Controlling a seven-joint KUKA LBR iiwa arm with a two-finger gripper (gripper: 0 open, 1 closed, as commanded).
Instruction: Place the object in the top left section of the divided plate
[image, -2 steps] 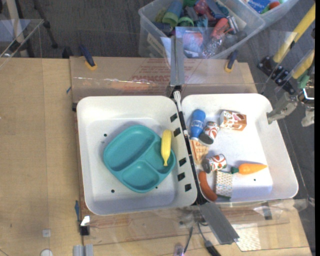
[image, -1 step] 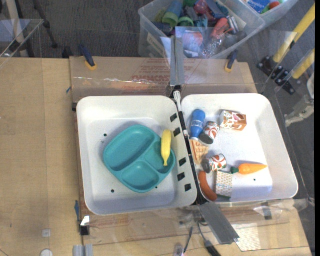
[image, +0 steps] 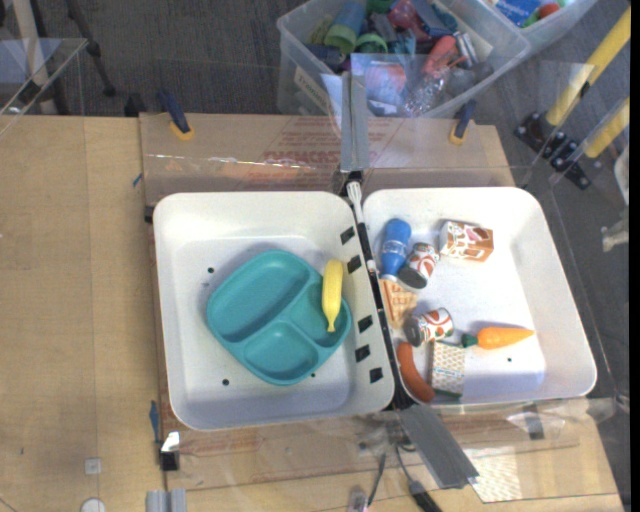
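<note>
Banana (image: 332, 292) lay at the right of the teal plate (image: 250, 300) — it looked light, hard and slippery, best pinched across its middle. Gripper open or closed — I couldn't tell.

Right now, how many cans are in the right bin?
3. A blue can lies near the bin's upper left, a red-and-white can right beside it, and another red-and-white can sits lower, left of the carrot. Others may be hidden.
</note>
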